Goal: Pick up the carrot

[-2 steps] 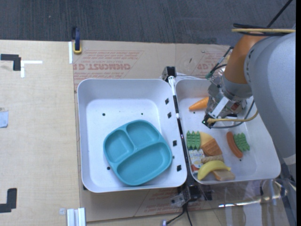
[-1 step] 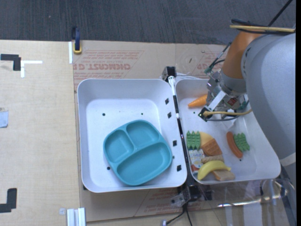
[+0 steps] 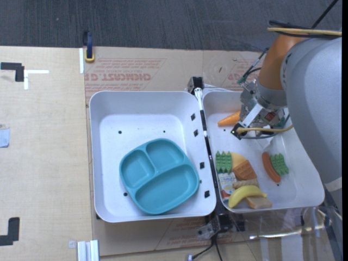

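The surface (image 3: pixel 43 162) is pale wood with a sheet of brown cardboard (image 3: pixel 136 69) laid under two white bins. The grey arm (image 3: pixel 318 97), with its orange band (image 3: pixel 274 53), comes in from the right above the right bin (image 3: pixel 304 192). The left bin (image 3: pixel 109 113) holds a blue divided plate (image 3: pixel 159 175), lying flat near its front. The gripper (image 3: pixel 244 126) hangs over the back part of the right bin; whether its fingers are open or closed cannot be told from here. The carrot (image 3: pixel 228 119) lies on the bin floor just left of the gripper, and nothing shows it gripped. Toward the front of the same bin lie a banana (image 3: pixel 246 195), a cheese wedge (image 3: pixel 243 166) and a red sausage (image 3: pixel 270 167).
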`<action>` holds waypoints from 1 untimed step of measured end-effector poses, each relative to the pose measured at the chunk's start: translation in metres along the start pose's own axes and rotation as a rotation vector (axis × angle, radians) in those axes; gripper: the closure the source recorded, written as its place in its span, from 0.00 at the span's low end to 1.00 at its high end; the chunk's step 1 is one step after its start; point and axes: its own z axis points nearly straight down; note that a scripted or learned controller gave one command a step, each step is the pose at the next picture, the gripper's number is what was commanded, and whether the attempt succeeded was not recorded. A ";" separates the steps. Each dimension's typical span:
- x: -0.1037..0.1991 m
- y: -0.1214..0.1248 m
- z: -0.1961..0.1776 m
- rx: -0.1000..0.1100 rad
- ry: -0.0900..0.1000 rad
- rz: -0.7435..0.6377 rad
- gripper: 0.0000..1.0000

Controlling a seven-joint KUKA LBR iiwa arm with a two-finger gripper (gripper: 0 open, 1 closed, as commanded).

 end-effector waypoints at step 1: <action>-0.027 -0.025 0.008 0.004 0.002 0.171 1.00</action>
